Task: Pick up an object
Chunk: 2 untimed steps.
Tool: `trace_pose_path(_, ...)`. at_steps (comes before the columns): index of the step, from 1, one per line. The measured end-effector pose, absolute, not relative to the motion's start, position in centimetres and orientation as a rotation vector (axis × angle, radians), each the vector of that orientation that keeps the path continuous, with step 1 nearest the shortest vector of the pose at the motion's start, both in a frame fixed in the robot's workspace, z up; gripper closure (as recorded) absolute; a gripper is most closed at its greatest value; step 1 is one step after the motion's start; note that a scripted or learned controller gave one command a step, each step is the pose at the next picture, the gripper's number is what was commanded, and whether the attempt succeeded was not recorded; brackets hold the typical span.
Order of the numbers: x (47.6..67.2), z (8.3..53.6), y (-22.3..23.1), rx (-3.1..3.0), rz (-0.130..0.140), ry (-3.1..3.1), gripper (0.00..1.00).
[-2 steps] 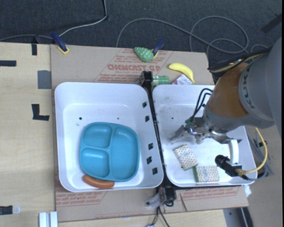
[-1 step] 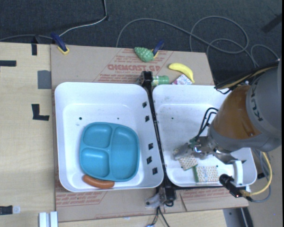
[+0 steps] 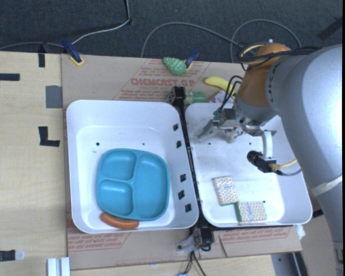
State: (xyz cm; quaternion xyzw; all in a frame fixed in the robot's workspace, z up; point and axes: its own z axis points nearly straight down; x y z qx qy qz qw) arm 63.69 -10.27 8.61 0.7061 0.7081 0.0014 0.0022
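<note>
Left bin (image 3: pixel 80 119) kept bare along its far edge and far corners, but blocked across the near half by a blue divided plate (image 3: pixel 132 184) with an orange sausage (image 3: pixel 119 221) touching the plate's near-left rim at the bin's near edge. Right bin (image 3: pixel 287 211) crowded at the far edge by the gripper (image 3: pixel 218 128) and grey arm (image 3: pixel 310 108) over the right edge, and at the near edge by two small packets (image 3: pixel 225 190) (image 3: pixel 252 211) just beside each other. Left open in between at the bin's middle, beside the black divider (image 3: pixel 187 165).
</note>
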Motion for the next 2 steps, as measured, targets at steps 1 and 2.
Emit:
trace_pose_path(1, 66.9, 8.6, -13.7, 2.216, 0.001, 2.220, 0.00)
trace_pose_path(2, 61.2, 8.7, -19.6, 2.218, -0.002, 2.216, 0.00)
